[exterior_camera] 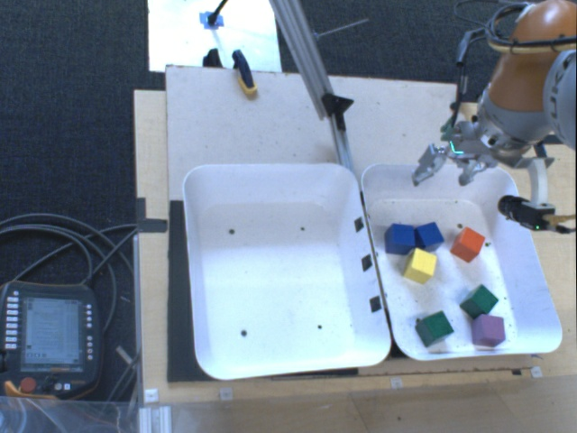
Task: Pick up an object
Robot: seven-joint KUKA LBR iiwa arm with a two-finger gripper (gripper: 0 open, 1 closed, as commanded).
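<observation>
Gripper poised above the far edge of the right bin, nothing yet taken.

The gripper (449, 165) is seen with its fingers spread and nothing between them, held over the far rim of the right bin (532, 318), apart from all the blocks, which suggests that no target has yet been approached. The candidates are gathered in that bin: two blue blocks (414, 237) touching one another near its middle, a yellow block (420, 265) just beside them toward the near edge, an orange block (467, 244) toward the right wall, and two green blocks (435, 327) (479, 301) with a purple block (488, 330) near the near edge. The orange block stands apart from its neighbours, so it is judged easier to grasp than the crowded blue pair. The left bin (203, 332) is left aside.
</observation>
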